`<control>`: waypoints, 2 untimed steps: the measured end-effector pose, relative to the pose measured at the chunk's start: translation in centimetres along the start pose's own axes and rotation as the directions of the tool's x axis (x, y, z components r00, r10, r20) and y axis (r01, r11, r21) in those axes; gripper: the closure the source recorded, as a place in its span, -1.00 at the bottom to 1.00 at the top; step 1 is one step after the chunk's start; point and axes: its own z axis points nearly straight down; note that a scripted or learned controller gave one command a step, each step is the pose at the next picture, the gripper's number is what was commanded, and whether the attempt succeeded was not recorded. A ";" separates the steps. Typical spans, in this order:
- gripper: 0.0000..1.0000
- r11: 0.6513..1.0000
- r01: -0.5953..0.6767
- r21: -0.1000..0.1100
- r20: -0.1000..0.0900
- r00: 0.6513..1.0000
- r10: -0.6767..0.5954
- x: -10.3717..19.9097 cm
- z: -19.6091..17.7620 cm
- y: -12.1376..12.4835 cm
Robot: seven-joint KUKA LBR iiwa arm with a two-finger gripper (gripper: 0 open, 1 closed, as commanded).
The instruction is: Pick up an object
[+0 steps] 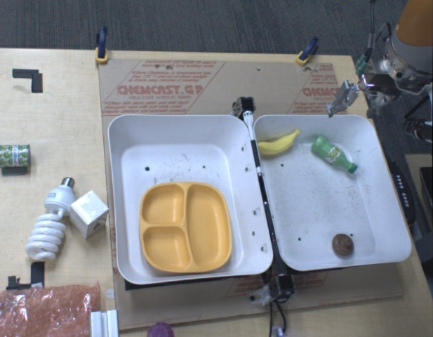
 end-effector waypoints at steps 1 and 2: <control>-1.00 1.000 -0.002 0.000 0.000 1.000 0.002 -1.2 16.8 -2.0; -1.00 1.000 -0.002 0.000 -0.001 1.000 0.002 4.5 18.9 -6.5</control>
